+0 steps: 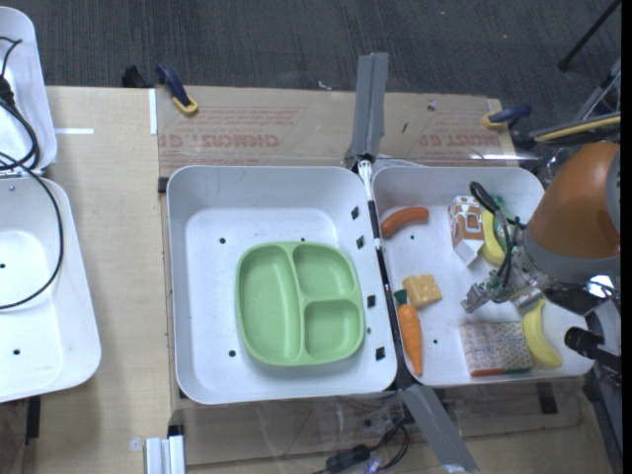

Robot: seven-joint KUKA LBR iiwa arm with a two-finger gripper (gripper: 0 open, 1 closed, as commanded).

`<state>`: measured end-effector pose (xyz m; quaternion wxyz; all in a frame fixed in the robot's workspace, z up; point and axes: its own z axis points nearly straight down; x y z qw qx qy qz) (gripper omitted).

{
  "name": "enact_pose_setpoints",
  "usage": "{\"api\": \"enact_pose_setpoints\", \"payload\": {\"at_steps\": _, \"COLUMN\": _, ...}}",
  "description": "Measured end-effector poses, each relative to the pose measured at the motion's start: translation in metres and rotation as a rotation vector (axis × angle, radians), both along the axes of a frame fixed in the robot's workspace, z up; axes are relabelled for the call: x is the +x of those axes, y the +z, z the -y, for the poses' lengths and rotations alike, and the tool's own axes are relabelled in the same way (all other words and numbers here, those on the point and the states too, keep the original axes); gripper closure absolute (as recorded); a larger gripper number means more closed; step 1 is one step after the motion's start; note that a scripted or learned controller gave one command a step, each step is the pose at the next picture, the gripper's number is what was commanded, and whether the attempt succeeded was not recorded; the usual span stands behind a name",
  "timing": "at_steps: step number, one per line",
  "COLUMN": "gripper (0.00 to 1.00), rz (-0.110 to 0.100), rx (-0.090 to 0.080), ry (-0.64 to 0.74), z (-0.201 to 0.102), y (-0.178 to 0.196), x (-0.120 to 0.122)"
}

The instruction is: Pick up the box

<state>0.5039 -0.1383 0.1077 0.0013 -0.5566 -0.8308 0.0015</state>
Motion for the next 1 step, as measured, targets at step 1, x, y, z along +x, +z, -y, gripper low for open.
{"api": "enact_pose_setpoints", "payload": {"at_steps": 1, "gripper": 0.00, "rz": 0.000, "rx": 0.000, "ry": 0.000, "z": 0.0000, "y": 0.0000, "x": 0.0000}}
